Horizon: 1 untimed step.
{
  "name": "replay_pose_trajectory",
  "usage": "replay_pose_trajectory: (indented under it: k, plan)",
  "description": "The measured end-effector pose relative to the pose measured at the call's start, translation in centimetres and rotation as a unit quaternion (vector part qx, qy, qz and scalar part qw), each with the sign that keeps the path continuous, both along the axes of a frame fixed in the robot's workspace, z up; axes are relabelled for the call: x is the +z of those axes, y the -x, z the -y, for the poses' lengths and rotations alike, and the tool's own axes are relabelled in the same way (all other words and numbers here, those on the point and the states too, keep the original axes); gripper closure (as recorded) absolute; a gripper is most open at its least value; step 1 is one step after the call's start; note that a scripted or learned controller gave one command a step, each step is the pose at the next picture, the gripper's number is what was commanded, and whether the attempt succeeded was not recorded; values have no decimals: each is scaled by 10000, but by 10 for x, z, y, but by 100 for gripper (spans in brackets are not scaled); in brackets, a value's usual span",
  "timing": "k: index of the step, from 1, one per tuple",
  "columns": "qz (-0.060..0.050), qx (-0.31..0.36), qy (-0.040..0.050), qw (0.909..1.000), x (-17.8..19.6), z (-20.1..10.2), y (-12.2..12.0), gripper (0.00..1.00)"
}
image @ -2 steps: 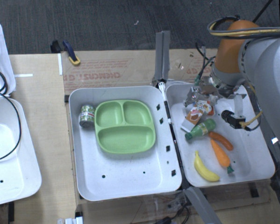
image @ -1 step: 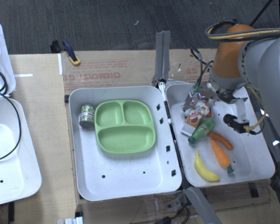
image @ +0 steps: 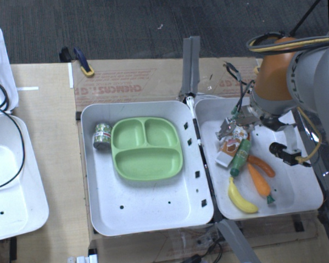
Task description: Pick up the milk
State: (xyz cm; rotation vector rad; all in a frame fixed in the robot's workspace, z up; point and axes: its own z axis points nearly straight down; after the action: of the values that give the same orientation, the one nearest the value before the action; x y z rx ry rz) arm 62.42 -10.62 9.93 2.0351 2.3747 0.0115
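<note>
Hand: hand of the grey arm sits low in the right bin, near that bin's far left corner, right over the pile of food; whether its fingers are spread or pressed together cannot be told from this angle.
Arm: reaches in from the table's right edge, its orange band above the wrist, with dark cables looping around it.
Milk: milk, a small carton with an orange and white face, lies in the right bin close to its left wall, directly under the hand and possibly touching it; nothing shows it held between the fingers.
Green bottle: green bottle lies slanted across the near side of the milk, touching it.
Carrots: two carrots lie just right of the green bottle, toward the middle of the right bin.
Banana: banana lies near the right bin's front left corner, just in front of the bottle.
Left bin: left bin holds a green divided plate toward its far side and a small can just beside the plate's left edge, near the bin's far left corner.
Table: table carries both bins side by side, their inner walls touching.
</note>
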Motion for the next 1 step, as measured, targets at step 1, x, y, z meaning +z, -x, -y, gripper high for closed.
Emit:
replay_pose_trajectory:
  k: [1]
  plan:
    - [25, -22, 18, 10000, 11, 3, -1, 100]
